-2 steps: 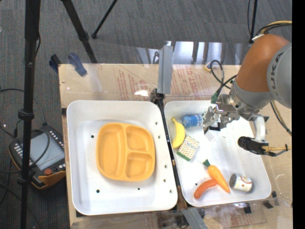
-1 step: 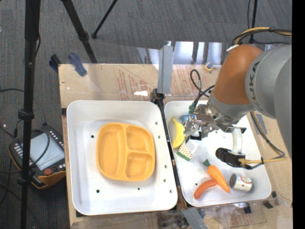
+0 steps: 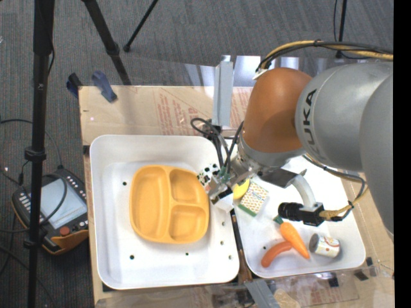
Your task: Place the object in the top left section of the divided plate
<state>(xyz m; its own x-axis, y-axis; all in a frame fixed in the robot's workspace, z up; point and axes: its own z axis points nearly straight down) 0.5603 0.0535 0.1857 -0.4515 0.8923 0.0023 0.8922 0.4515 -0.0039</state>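
While the arm (image 3: 321, 120) reaches in from the right, we see its end effector (image 3: 218, 186) low over the seam between the two bins, right at the divided plate's (image 3: 168, 204) right rim. A yellow object (image 3: 241, 188) sits just right of the end effector, touching or nearly so; we cannot tell whether it is gripped, or whether the fingers are apart. The orange plate lies in the left bin (image 3: 115, 262). In the right bin (image 3: 350, 252) we spot a checkered packet (image 3: 254, 199), a carrot (image 3: 294, 237) and a small can (image 3: 325, 246).
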